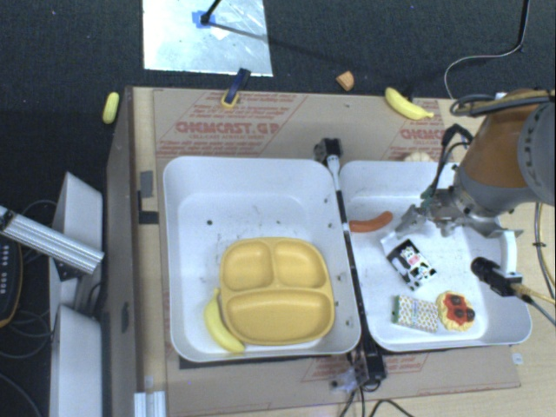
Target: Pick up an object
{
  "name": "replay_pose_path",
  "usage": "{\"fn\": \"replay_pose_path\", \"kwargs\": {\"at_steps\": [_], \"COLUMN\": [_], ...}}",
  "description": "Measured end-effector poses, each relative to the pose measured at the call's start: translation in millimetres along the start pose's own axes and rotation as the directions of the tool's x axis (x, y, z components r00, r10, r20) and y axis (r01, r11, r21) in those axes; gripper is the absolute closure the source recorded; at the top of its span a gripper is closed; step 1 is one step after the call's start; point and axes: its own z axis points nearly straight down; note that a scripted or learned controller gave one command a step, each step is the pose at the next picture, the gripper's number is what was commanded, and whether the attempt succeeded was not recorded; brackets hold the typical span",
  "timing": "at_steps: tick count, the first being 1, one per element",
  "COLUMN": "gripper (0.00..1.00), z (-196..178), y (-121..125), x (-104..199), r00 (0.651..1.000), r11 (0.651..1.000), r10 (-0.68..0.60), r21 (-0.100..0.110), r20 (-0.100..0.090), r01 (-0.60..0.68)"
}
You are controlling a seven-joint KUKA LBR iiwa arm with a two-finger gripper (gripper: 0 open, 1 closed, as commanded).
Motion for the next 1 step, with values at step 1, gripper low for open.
{"fn": "replay_pose_path", "kwargs": {"at_steps": [1], "gripper": [0.0], "z": [15.8], "y": [-35.1], "x": [8.9], "r00": [1.0], "r11": [1.0], "r10": [0.0], "r21": [0.004], "r20": [-0.001], "r01": [0.0]}}
